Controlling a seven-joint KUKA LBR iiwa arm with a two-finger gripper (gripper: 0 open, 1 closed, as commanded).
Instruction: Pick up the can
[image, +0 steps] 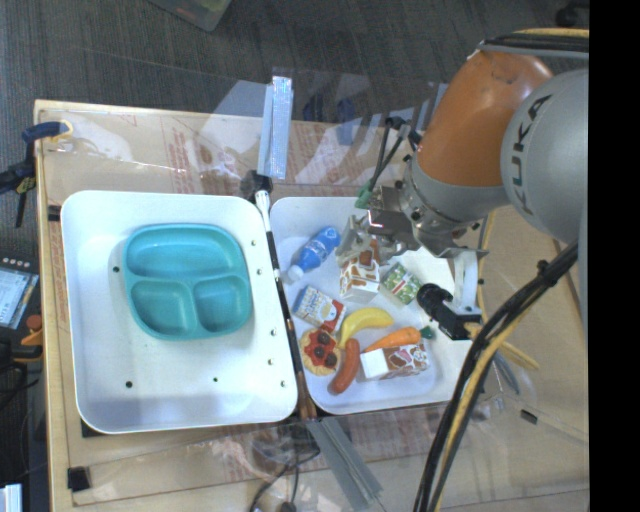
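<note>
My gripper (366, 232) hangs low over the back part of the right bin (440, 392), beneath the grey wrist and the orange band. Just under it lies a greyish, shiny shape (353, 241) that may be the can; the gripper hides most of it, so I cannot tell whether they touch. A blue bottle (316, 249) lies just left of the gripper. A small brown-and-white carton (360, 274) sits right in front of it.
The right bin also holds a green carton (401, 284), a banana (366, 320), a carrot (400, 339), a sausage (346, 368), a pizza slice (320, 349) and another carton (317, 305). A teal divided plate (188, 277) lies in the left bin (90, 380). Cables run down the right side.
</note>
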